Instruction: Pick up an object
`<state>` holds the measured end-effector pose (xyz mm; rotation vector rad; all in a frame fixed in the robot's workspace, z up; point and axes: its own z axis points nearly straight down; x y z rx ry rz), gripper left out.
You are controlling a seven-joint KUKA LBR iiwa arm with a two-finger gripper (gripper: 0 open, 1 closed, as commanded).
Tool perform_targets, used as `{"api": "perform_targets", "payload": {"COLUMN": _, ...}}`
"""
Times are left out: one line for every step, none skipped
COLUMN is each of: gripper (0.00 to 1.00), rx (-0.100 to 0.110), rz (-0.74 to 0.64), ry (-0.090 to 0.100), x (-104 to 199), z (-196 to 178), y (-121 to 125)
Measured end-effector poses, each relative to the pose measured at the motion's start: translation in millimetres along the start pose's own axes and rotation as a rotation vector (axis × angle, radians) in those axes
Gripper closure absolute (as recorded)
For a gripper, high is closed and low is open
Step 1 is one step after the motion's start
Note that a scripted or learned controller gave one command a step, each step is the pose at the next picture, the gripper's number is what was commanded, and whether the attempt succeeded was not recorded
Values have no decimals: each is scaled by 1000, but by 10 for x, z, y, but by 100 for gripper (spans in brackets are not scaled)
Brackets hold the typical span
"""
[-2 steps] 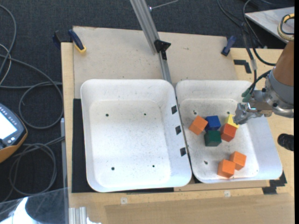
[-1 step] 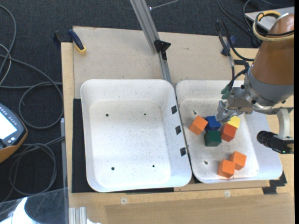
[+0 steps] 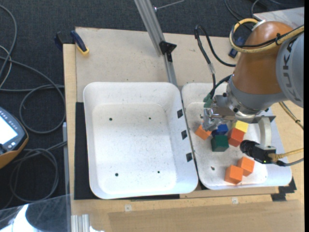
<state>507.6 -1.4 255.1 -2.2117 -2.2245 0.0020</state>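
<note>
On the counter (image 3: 120, 47) the right bin (image 3: 275, 180) carries the blocks, and the gripper (image 3: 211, 122) hangs low just above-left of the blue block (image 3: 222, 128) — I cannot tell how it stands — with an orange block (image 3: 203, 132) just beneath it.

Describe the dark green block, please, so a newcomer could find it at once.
Look in the right bin, just below the gripper. The green block sits among a cluster of blocks, under a blue block. It is the only dark green one there.
</note>
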Motion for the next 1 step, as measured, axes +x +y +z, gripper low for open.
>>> {"api": "perform_targets", "payload": {"gripper": 100, "rx": 1, "rz": 0, "ry": 0, "x": 546, "z": 185, "y": 24}}
